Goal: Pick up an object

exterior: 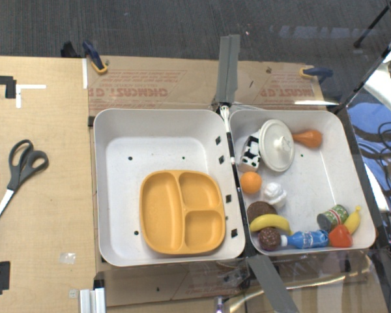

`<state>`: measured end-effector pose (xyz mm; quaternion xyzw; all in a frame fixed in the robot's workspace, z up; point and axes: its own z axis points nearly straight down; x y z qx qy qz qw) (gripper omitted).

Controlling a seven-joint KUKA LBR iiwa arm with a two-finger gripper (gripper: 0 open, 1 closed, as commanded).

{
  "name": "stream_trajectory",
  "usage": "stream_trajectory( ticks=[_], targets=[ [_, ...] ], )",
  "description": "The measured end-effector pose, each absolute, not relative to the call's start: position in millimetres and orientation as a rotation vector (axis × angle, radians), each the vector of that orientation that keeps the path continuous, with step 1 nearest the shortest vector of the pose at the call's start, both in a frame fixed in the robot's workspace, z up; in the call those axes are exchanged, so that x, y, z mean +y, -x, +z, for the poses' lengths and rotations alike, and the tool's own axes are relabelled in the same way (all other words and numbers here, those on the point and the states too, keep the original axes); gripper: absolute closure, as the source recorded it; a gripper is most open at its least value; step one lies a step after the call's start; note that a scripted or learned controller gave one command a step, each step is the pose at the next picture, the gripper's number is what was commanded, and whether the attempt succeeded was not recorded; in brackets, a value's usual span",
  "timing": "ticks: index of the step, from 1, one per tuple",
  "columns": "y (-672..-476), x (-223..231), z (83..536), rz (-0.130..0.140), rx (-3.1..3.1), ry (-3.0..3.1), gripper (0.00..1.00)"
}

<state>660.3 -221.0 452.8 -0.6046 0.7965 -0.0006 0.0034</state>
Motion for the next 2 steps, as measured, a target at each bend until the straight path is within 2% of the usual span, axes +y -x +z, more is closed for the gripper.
stream_trajectory(
  ticks=[1, 2],
  targets=[
    [-660.1, -220.1, 172.1, 0.0, 2.126, 2.309, 1.0],
    [-656.0, -137.8, 102.8, -0.007, 2.38, 2.045, 1.0]
  ],
)
